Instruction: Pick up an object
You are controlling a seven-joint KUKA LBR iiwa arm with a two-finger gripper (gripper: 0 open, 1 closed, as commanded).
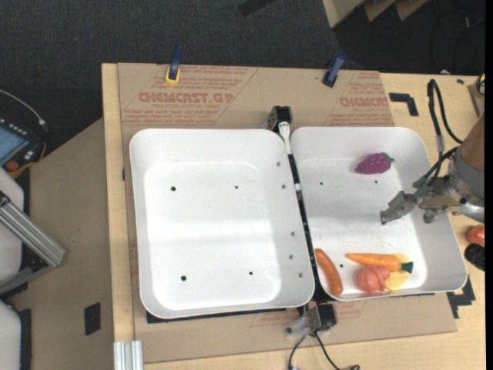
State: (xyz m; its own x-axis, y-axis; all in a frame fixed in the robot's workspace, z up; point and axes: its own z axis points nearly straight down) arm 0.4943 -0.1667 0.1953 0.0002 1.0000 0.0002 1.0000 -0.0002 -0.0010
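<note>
The right bin (pixel 339 153) holds several toy foods. A purple bunch of grapes (pixel 373 163) lies near its far right corner. Along the near edge lie a red-orange chili (pixel 329 272), an orange carrot (pixel 376 260), a pink piece (pixel 371 280) and a small yellow piece (pixel 396 281), packed close together. My gripper (pixel 407 216) hangs over the right side of this bin, between the grapes and the carrot. Its two fingers stand open, with nothing between them.
The left bin (pixel 154 230) sits beside the right one, joined by a black divider strip (pixel 296 199). Both rest on a cardboard sheet (pixel 231 91) held by clips. Black cables (pixel 437 122) run along the right side near the arm.
</note>
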